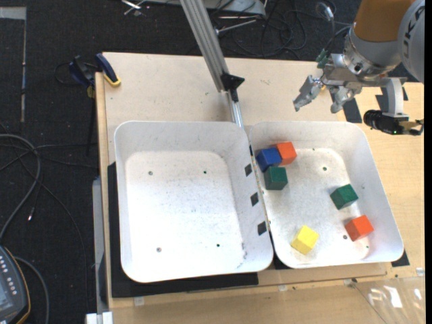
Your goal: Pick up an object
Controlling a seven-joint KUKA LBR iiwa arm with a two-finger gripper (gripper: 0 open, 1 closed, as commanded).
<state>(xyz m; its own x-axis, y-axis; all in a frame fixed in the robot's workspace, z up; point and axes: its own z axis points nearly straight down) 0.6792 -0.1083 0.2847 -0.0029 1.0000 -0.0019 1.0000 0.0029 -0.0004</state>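
Several small cubes lie in the right bin (pixel 378 181). An orange cube (pixel 286 152), a blue cube (pixel 268 156) and a dark green cube (pixel 275 177) cluster at its upper left. Another green cube (pixel 344 196) and an orange cube (pixel 359 227) sit toward the right side, and a yellow cube (pixel 306 239) rests near the front. My gripper (pixel 324 98) hangs above the bench beyond the bin's far rim, up and to the right of the cluster. Its fingers are spread open with nothing between them.
The left bin (pixel 179 201) stands beside the right one, sharing a middle rim. A slanted metal pole (pixel 206 36) runs from the top down to where the bins meet. A blue and yellow clamp (pixel 101 69) lies at the bench's far left corner.
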